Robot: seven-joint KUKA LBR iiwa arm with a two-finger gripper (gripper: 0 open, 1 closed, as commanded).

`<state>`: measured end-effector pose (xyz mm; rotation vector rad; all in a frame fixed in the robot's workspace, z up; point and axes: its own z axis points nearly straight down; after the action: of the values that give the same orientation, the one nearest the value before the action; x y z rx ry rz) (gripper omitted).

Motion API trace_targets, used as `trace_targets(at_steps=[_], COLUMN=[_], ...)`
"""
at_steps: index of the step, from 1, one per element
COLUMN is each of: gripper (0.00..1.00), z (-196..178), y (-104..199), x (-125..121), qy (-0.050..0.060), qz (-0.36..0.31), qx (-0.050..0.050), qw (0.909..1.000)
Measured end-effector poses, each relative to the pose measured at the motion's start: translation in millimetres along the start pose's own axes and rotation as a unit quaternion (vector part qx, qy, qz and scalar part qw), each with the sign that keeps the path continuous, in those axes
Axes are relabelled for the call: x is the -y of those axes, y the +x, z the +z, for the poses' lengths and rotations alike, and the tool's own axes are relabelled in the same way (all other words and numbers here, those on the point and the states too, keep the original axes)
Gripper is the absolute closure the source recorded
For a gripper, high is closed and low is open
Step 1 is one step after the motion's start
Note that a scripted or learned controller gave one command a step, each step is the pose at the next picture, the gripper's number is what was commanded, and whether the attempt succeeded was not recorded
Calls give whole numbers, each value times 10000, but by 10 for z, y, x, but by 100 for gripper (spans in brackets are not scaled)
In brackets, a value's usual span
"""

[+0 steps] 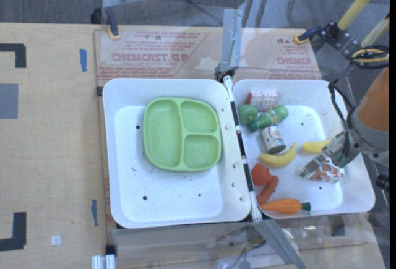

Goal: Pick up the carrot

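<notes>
The carrot (283, 205), orange with a green stub at its right end, lies flat along the front wall of the right bin (356, 200). My gripper (323, 159) hangs low over the right side of that bin, up and to the right of the carrot and well apart from it. It is directly above a small white and orange patterned packet (328, 171). Nothing of the carrot is covered.
Red-orange pieces (265, 181) lie just above the carrot's left end. A banana (278, 157), a yellow piece (317, 146), a can (272, 136), green items (263, 117) and a red-white box (263, 99) fill the bin's left half. A green divided plate (182, 133) sits in the left bin (124, 187).
</notes>
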<state>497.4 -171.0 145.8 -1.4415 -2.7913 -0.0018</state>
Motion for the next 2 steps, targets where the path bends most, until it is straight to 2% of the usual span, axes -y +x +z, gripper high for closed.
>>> trace_targets(at_steps=[1, 2], gripper=[0, 0], z=[-449, -387], y=[1627, 1154], x=[-941, -635], qy=[-5, 2], qz=[-181, -867], qx=[11, 2], qw=[9998, 9962])
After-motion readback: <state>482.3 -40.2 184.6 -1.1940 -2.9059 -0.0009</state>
